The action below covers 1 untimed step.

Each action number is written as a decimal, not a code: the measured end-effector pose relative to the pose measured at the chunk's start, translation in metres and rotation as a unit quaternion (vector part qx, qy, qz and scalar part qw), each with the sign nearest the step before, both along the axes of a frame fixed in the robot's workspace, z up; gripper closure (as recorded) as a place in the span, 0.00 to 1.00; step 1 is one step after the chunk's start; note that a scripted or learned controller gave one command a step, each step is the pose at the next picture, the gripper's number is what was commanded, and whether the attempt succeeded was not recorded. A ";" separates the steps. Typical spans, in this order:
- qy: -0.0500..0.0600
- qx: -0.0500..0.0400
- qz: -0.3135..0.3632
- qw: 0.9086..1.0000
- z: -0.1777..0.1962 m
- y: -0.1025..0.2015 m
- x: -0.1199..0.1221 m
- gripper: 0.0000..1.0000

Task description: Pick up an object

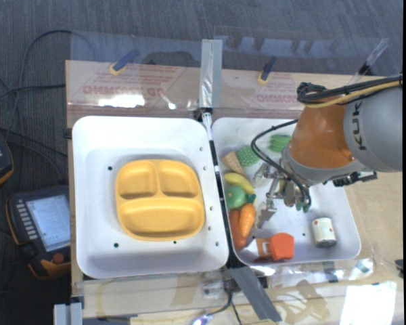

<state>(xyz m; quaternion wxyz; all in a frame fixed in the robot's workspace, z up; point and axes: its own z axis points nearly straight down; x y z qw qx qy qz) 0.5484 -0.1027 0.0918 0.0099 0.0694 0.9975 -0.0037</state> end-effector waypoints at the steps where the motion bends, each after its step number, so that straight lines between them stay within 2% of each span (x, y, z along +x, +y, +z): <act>1: -0.001 0.002 0.008 1.000 0.000 -0.003 -0.018 0.00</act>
